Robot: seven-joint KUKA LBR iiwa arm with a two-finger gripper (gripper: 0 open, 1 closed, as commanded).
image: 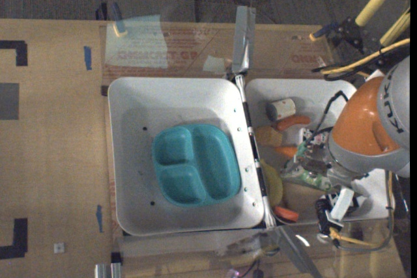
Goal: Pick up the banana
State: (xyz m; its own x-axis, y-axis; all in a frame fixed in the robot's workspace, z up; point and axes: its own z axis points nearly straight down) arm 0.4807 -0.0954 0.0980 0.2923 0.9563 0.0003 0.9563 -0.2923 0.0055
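Arm [371, 133] low over the right bin [260, 91]

You see the banana [273, 184] at lower centre-right; you cannot tell the gripper's [306, 163] state.

The arm [374, 124] enters from three o'clock, its orange band bulging toward the centre and the grey link behind it running off at the edge. The wrist bends down toward seven o'clock. The gripper [311, 163] sits at its nine o'clock side, low, amid cabling and green circuitry.
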